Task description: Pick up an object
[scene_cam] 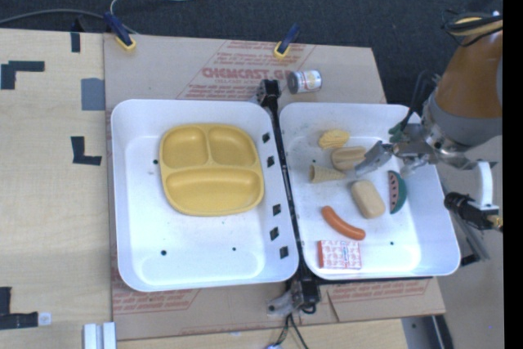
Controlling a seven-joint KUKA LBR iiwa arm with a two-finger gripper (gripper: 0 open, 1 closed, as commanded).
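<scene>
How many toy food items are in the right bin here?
6: yellow piece and tan block at the back, cone, bread roll, watermelon slice, hot dog. The gripper may hide more.

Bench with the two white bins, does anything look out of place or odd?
One thing: a small clear jar with a silver lid lies on its side on the cardboard sheet, outside the right white bin where the toy foods lie.

Even bright light, slightly soft pic
</scene>
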